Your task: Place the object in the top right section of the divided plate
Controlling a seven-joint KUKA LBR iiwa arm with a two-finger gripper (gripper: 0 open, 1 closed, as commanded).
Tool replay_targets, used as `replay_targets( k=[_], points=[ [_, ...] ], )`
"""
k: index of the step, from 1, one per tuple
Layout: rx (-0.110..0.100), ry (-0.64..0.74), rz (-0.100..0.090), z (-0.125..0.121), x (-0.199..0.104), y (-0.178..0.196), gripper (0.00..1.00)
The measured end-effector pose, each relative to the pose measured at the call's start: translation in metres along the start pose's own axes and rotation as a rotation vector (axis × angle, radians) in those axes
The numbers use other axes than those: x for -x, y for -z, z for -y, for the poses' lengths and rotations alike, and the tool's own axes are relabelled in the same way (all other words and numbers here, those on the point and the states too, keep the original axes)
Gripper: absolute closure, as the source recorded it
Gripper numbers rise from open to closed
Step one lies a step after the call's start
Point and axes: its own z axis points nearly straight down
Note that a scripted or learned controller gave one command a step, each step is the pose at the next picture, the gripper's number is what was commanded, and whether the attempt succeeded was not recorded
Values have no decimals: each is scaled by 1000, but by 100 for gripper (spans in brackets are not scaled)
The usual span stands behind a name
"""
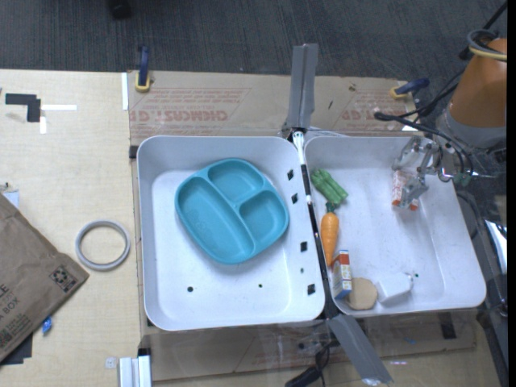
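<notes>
We start with the two bins. The left bin (165,297) holds the blue plate (211,220), which lies flat near the bin's middle. All three of its sections are bare, so nothing has been delivered yet. The right bin (439,252) holds everything else, and the arm (484,87) reaches in over its far right corner.

The gripper (413,177) hangs above the far part of the right bin, well apart from the plate. A small white and red item (401,193) sits right at its tip. We judge this to be the object in play, but we cannot tell whether the jaws are apart, together or clamped on it, nor whether it is lifted or resting on the bin floor.

Along the right bin's left wall lie a green vegetable (329,185), a carrot (329,234), a small carton (343,271) and a tan lump (364,294), with a white block (395,290) just beside the lump.

By our reading the task is at its early stage, at or around the pick. A sure grasp, the carry left across the bin walls and the drop into the plate's top right section are all left to do.
</notes>
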Motion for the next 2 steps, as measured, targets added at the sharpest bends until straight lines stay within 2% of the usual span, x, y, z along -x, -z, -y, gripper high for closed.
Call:
replay_targets(
  k=[2],
  points=[
    [0,293,2,-2,4,-6,100]
  ],
)
